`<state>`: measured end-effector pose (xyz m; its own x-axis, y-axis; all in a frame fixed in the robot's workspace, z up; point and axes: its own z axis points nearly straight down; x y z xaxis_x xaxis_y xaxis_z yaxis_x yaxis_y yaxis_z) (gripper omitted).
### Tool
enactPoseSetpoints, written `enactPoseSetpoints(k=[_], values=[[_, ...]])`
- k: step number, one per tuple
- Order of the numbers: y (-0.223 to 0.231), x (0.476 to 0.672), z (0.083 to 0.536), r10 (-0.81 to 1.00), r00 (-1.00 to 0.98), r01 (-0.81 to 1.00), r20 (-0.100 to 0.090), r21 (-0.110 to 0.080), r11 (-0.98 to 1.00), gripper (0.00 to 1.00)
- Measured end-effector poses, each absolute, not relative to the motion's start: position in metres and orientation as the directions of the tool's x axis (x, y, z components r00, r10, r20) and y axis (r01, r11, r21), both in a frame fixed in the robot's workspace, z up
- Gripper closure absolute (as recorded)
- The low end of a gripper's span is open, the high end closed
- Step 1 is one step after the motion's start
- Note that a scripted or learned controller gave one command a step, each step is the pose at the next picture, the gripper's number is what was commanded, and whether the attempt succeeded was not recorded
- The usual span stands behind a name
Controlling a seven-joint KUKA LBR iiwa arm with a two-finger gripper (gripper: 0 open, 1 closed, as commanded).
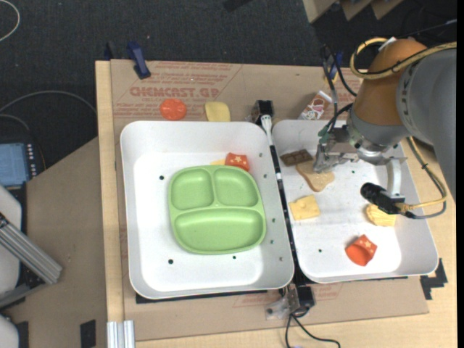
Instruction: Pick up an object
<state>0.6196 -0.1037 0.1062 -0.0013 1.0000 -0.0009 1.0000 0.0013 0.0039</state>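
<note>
The right bin (pixel 406 259) holds a tan bread-like slice (pixel 317 180), a flat brown piece (pixel 293 157), a pale yellow wedge (pixel 304 208), a red strawberry-like piece (pixel 361 249) and a yellow piece (pixel 381 216). My gripper (pixel 325 162) reaches down at the back of this bin, its tip right over the tan slice's far edge and just right of the brown piece. Whether it touches the slice is hidden by the gripper body. In the left bin (pixel 145 252), a green divided plate (pixel 216 209) lies with a second red piece (pixel 237 161) behind it.
On the cardboard behind the bins lie an orange round thing (pixel 172 109), a yellow lump (pixel 217 112), a small black item (pixel 263 110) and a red-and-white packet (pixel 313 107). A blue clamp (pixel 138 60) sits at the board's back left edge.
</note>
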Motion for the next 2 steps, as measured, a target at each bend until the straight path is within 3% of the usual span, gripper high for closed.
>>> enactPoseSetpoints(k=[1,2], values=[[-0.159,0.561,0.147,1.000,0.007,1.000,-0.002,-0.002,-0.007,1.00],[-0.082,0.535,0.187,1.000,-0.007,1.000,0.005,-0.001,0.007,1.00]])
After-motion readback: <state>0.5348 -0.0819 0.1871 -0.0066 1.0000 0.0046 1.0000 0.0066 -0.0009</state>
